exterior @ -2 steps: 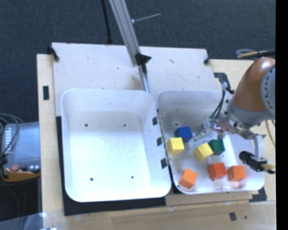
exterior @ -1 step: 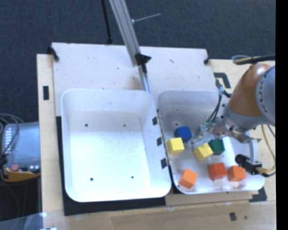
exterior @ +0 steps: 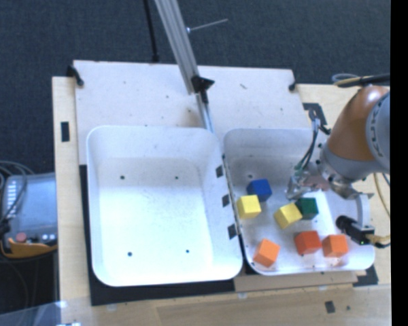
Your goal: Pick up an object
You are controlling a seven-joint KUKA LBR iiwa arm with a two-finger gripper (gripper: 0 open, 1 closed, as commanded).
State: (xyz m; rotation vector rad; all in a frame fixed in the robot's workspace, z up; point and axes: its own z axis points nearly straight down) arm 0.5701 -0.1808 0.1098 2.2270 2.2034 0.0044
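Approach step judged in hand. End effector [exterior: 306, 190] is lowered into right bin [exterior: 272, 141], just above green cube [exterior: 307, 206] and yellow cube [exterior: 287, 215] mid-bin; its state cannot be told. Descent and closing needed next.

Robotics lab: grey-orange arm [exterior: 357, 138] over plywood bench [exterior: 183, 90]; two white bins [exterior: 156, 141] side by side; aluminium strut [exterior: 177, 32] rising from bench; dark carpet [exterior: 54, 26]; cables, handheld controller [exterior: 24, 212] at left; coloured test cubes [exterior: 285, 216] in right bin
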